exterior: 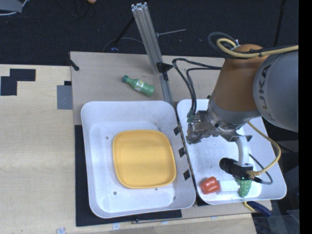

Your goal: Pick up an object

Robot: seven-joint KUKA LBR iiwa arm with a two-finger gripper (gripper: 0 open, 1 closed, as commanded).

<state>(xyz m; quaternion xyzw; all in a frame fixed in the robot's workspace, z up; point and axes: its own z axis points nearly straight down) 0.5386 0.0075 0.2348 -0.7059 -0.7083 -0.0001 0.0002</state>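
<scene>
The gripper [197, 130] hung over the right bin's [273, 191] left side, well apart from the red-orange object [210, 185] and green object [244, 187] near that bin's front edge; the left bin [92, 130] held a yellow plate [144, 158]; a green bottle [138, 85] lay on the bench [97, 77] behind.

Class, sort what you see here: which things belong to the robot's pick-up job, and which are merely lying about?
Belong to the job:
gripper
red object
green object
yellow plate
right bin
left bin

Lying about:
green bottle on the bench
metal rail
</scene>
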